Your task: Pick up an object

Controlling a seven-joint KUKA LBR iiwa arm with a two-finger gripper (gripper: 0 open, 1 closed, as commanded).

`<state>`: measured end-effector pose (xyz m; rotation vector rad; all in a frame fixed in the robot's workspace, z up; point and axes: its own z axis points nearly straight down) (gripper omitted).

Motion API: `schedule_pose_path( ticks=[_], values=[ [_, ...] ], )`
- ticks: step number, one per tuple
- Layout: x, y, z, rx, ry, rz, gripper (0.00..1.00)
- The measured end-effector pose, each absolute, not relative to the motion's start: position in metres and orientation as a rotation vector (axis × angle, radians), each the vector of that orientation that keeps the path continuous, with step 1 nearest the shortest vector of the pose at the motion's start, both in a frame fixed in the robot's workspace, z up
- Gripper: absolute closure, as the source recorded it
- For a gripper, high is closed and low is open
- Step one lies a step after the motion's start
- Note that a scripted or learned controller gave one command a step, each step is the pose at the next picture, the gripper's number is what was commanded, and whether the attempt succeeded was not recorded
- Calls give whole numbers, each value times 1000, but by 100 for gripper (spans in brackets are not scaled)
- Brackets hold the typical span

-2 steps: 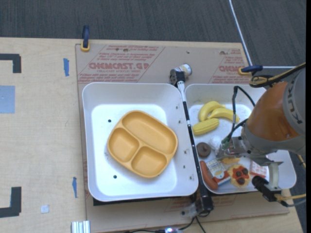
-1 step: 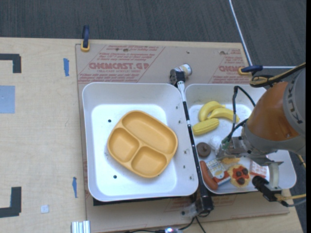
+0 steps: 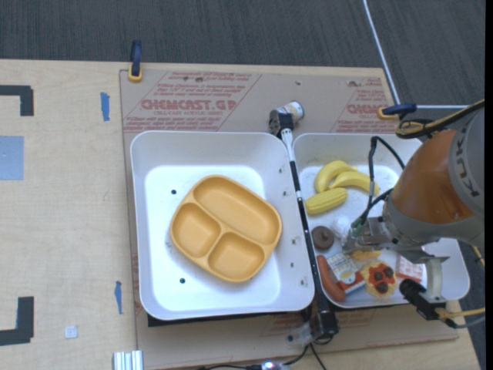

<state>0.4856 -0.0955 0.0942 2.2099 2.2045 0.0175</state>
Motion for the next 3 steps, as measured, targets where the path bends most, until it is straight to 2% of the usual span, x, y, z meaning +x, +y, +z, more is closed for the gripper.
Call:
schedule_pose_path(
  ticks=[3],
  values=[
    [486, -98, 94, 2207, 2212, 22, 0]
  ],
)
